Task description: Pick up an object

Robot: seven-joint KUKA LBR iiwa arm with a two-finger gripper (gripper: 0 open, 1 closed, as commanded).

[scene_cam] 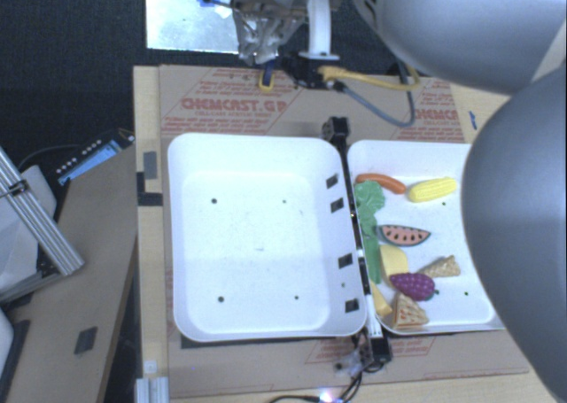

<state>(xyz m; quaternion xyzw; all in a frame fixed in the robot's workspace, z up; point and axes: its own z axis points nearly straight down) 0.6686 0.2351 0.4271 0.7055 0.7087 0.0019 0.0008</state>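
Gripper (pixel 263 49) hangs past the table's far edge, how wide it stands I cannot tell, while the toy food, corn cob (pixel 431 189) included, lies well off in the right bin (pixel 461 158), nearer the table's right edge.

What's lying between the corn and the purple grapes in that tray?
From the overhead camera, a watermelon slice lies between the corn and the purple grapes in the right bin.

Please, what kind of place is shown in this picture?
Probably a robotics lab test bench: a large grey robot arm reaches over two white bins, and toy food such as a corn cob lies in the right one.
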